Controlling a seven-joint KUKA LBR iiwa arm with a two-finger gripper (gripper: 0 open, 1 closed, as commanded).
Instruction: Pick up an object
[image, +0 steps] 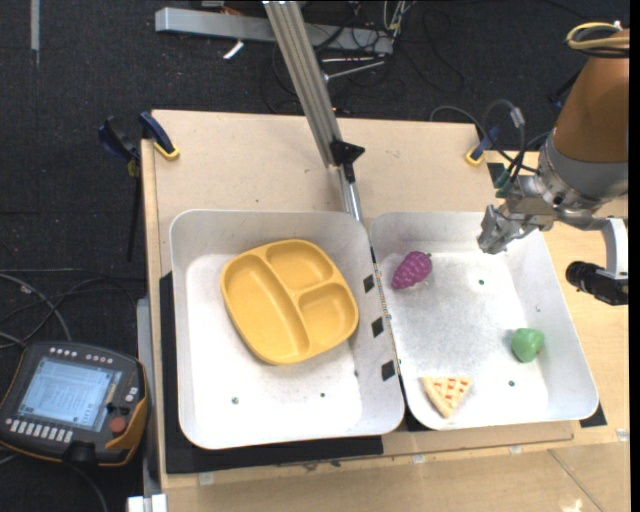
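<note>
Camera view. Two white bins side by side on the bench. The left bin (200, 400) holds a yellow divided plate (290, 298), lying flat near its middle. The right bin (560, 390) holds three small objects: purple grapes (411, 269) near the upper left corner beside the divider, a green piece (527, 344) toward the right wall, and a waffle wedge (446, 393) near the front edge. All three lie well apart from each other.

The arm (590, 120) reaches in from the right. The gripper (494, 238) hangs over the bin's far rim, right of the grapes and apart from them. Nothing is seen between its tips; whether it is spread or closed cannot be told at this size.

Step in hand, as judged: approach, before any grasp. No object is lifted; all rest on the bin floor.

The next move calls for picking a target. The grapes are nearest, so a short shift left and forward, then a descent centred over them. Risk: their rounded, lumpy form may slip or roll off the pinch.
</note>
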